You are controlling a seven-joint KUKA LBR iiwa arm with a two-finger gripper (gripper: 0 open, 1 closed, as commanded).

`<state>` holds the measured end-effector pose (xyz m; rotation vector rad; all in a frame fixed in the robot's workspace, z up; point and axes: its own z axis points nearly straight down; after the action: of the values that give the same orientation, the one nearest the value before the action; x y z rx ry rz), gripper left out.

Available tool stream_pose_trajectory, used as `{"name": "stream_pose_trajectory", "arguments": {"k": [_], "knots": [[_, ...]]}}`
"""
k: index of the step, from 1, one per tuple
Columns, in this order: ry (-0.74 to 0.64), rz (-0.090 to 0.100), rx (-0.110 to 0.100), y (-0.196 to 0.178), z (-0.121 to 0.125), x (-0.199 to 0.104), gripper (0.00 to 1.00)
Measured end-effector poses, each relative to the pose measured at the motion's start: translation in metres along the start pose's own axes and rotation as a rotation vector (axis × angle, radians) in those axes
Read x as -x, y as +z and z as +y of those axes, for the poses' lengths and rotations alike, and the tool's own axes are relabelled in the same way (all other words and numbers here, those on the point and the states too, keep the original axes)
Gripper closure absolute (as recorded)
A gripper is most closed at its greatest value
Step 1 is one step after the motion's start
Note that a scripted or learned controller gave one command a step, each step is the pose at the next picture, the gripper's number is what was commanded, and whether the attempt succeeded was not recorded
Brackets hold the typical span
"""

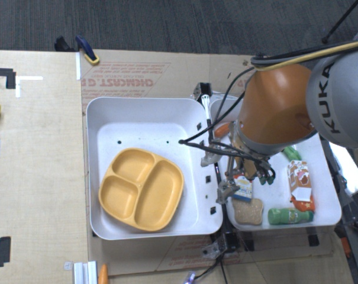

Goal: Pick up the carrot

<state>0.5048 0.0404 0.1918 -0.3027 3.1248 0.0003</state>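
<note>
An orange carrot (221, 129) pokes out from under the arm near the left wall of the right bin (326, 218), and most of it is hidden by the orange wrist band. My gripper (245, 181) hangs lower in that bin, well in front of the carrot. It is open, with its fingers (226, 191) spread either side of a small blue and white carton (244, 189). Nothing is lifted.
The right bin also holds a slice of bread (248, 212), a green bottle (290, 216) lying down, a red and white snack packet (300, 184) and a green item (292, 153). A yellow divided plate (142, 188) lies in the left bin (107, 123).
</note>
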Motion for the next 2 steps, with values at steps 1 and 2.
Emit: {"name": "stream_pose_trajectory", "arguments": {"k": [1,2], "knots": [[-0.364,0.001,0.001,0.065,0.062,0.006,0.0],[-0.361,0.016,-0.02,0.093,0.101,0.05,0.0]]}}
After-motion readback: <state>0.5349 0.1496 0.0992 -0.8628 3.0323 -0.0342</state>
